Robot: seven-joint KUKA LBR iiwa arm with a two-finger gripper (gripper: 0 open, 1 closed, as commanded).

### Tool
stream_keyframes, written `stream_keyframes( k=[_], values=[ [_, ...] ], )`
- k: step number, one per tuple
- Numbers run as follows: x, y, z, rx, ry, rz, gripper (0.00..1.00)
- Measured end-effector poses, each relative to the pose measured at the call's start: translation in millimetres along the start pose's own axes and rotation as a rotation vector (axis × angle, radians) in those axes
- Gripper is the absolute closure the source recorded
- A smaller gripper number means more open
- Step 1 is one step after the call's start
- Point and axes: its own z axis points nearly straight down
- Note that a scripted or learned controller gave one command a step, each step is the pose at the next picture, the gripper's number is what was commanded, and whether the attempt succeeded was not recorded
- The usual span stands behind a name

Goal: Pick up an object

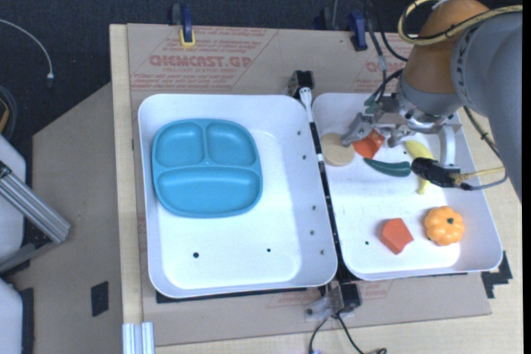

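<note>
A: Which object is addressed, and where is it found?
B: An orange piece (367, 147) in the right bin (357, 261), beside a tan disc (338, 150), directly under the gripper (375, 128).
A: Has it been lifted?
B: No lift is shown; the piece appears bracketed by lowered jaws, but closure on it cannot be told, so grasp and lift are judged outstanding

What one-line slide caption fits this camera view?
The arm's hand is down over an orange-red piece in the right bin; a blue divided plate lies in the left bin.
</note>
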Motion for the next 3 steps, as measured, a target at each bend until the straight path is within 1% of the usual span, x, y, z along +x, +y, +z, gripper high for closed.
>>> stream_keyframes(
  k=[1,2,3],
  values=[
    [-1,2,-14,-0.008,-0.003,-0.001,1.00],
    [-4,11,-76,-0.005,-0.003,-0.002,1.00],
    [1,10,-140,-0.006,-0.003,-0.002,1.00]
  ],
)
